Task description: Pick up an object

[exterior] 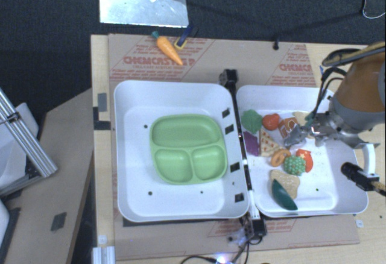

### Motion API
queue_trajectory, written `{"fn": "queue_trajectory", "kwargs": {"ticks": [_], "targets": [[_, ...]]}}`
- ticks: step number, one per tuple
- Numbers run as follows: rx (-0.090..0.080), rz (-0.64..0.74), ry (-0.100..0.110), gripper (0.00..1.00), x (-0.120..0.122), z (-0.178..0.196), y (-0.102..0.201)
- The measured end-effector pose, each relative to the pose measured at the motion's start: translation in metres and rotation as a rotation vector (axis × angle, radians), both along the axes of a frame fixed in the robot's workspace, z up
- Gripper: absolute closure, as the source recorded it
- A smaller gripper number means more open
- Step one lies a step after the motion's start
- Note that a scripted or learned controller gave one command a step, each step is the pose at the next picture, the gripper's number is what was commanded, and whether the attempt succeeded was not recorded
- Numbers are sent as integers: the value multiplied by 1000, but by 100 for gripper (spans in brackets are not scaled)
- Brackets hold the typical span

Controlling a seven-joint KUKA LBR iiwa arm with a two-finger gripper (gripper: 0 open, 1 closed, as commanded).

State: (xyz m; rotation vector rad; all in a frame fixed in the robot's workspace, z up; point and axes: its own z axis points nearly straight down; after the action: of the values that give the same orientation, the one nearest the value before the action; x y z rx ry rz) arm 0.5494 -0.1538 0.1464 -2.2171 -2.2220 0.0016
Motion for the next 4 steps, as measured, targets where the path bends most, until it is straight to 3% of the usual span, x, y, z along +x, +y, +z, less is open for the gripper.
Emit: {"fn": "queue_trajectory", "kwargs": {"ticks": [1, 2, 3, 4], "targets": [[-5, 0, -9, 0, -5, -44, 5], [-14, -1, -31, 0, 3, -52, 1], [-3, -1, -9, 100, -3, -50, 4], [-3, 3, -9, 100, 5, 4, 12]]}}
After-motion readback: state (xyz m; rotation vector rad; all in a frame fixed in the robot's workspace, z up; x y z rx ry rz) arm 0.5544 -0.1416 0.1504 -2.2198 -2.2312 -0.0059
